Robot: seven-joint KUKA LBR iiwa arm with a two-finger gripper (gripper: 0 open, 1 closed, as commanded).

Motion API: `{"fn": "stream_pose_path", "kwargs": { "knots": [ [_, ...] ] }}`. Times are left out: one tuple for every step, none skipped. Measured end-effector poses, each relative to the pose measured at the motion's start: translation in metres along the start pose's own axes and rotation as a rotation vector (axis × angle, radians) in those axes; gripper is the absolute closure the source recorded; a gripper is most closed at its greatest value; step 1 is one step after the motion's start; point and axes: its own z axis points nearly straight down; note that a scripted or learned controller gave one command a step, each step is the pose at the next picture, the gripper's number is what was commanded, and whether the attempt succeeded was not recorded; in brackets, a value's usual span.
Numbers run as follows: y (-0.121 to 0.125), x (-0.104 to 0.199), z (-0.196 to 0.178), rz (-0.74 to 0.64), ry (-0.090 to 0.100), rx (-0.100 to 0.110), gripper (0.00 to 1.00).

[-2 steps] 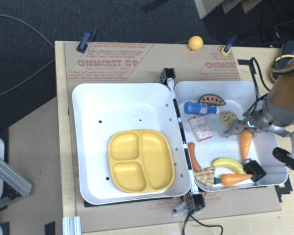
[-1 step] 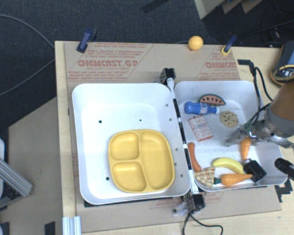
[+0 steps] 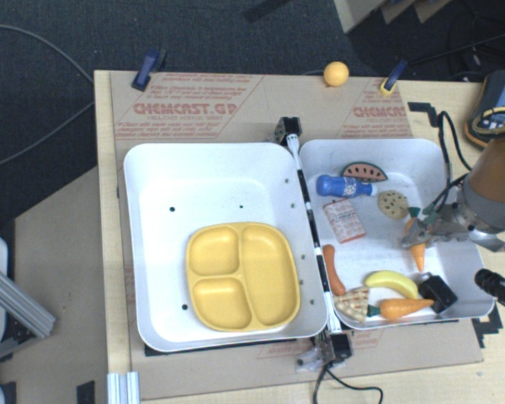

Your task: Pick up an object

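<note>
Orange carrot point(image 3: 418, 254) just below hand point(image 3: 417, 231) (right bin point(image 3: 421, 153)).

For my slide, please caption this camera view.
Gripper over a small carrot in the right bin; yellow tray left.

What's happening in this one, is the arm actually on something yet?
The arm reaches in from the right, with its gripper low over the right bin, right at a small orange carrot near the bin's right side. Whether it has the carrot is unclear. A blue bottle, a watermelon slice, a banana and a larger carrot lie in that bin. The left bin holds a yellow divided plate.
</note>
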Motion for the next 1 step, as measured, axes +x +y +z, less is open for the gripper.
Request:
{"fn": "stream_pose_path", "kwargs": {
  "knots": [
    [0.0341, 0.0611, 0.0102, -0.003, 0.000, 0.000, 1.00]
  ]
}}
